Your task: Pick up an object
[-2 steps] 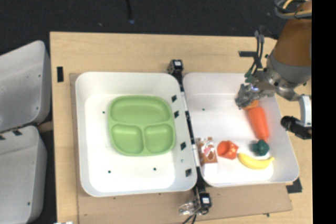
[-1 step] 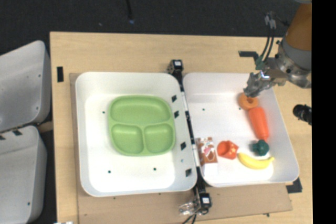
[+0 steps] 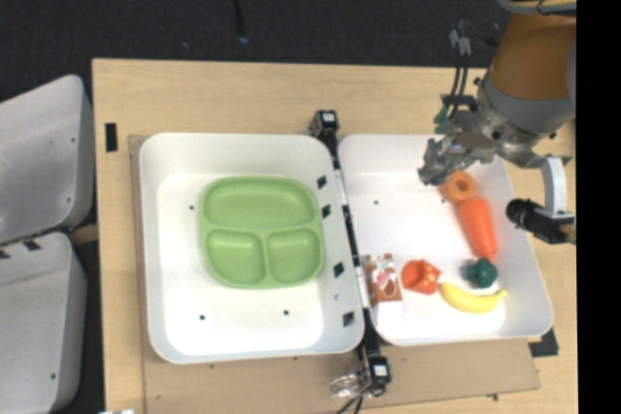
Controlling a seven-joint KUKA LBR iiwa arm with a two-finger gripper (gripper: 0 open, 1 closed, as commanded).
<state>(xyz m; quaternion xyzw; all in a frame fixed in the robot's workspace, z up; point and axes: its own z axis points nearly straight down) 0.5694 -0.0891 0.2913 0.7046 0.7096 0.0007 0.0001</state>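
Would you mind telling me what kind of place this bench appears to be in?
Probably a robotics lab set up for grasping trials: a robot arm reaches over two white bins on a wooden bench, with toy food such as a carrot and banana.

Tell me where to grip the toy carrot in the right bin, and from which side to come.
Grip the carrot across the middle of its orange body, coming straight down from above. It lies flat and lengthwise along the bin floor, green top near the banana, so fingers probably fit best on either long side.
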